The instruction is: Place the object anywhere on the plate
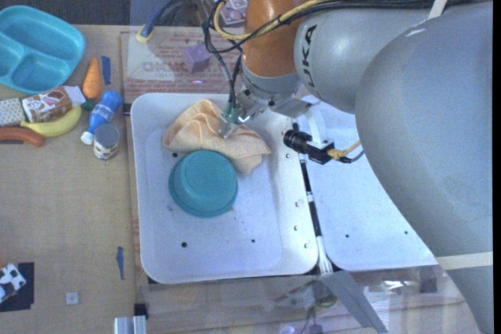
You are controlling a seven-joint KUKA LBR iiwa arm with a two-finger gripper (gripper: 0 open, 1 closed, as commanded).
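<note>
On your far left, off the bins, a blue divided tray (35, 47) sits on the bench with toy food just beside it. In the left bin (156, 246) you have a teal plate (203, 182), upside down by the look of it, touching a crumpled orange cloth (205, 133). The gripper (229, 120) presses into that cloth; its fingertips seem pinched on a fold, though they are small here. The right bin (368, 238) lies under the arm.

Wooden bench (63, 223) bearing two white bins (211, 254) side by side; left of them a blue divided tray (35, 51), banana (55, 125), carrot (93, 78), small bottle (100, 117), tin (106, 141).
</note>
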